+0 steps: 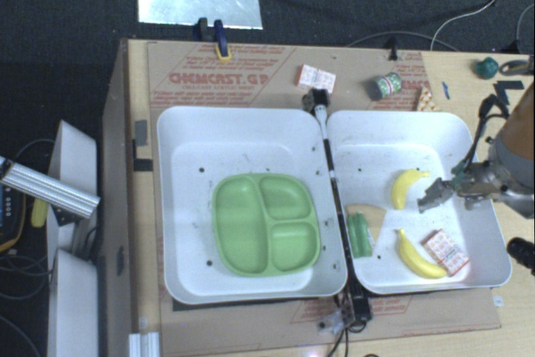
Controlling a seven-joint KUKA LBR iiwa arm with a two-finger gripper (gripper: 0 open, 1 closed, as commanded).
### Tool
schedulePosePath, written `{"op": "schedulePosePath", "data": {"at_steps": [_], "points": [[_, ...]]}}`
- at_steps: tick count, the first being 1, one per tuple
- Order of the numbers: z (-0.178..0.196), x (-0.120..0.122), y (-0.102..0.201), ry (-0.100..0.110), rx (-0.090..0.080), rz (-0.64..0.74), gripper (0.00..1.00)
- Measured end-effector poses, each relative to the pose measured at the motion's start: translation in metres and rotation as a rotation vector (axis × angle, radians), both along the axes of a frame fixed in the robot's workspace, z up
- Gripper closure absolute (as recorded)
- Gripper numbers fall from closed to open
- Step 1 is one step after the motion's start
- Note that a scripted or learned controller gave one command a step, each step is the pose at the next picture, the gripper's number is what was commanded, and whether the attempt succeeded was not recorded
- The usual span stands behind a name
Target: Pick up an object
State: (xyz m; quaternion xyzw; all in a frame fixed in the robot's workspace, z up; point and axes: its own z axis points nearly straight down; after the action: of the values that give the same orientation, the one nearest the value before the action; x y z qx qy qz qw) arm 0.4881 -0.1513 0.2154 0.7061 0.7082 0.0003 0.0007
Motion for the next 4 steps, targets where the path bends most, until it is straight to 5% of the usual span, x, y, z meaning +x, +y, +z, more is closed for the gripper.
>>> {"op": "schedulePosePath", "data": {"at_steps": [1, 2, 3, 4], "points": [[-0.120, -0.001, 0.003, 0.000, 0.000, -0.002, 0.00], [-0.131, 0.074, 0.015, -0.001, 0.000, 0.000, 0.00], [-0.120, 0.074, 0.014, -0.002, 0.000, 0.001, 1.00], [-0.029, 0.077, 0.087, -0.005, 0.002, 0.004, 1.00]]}}
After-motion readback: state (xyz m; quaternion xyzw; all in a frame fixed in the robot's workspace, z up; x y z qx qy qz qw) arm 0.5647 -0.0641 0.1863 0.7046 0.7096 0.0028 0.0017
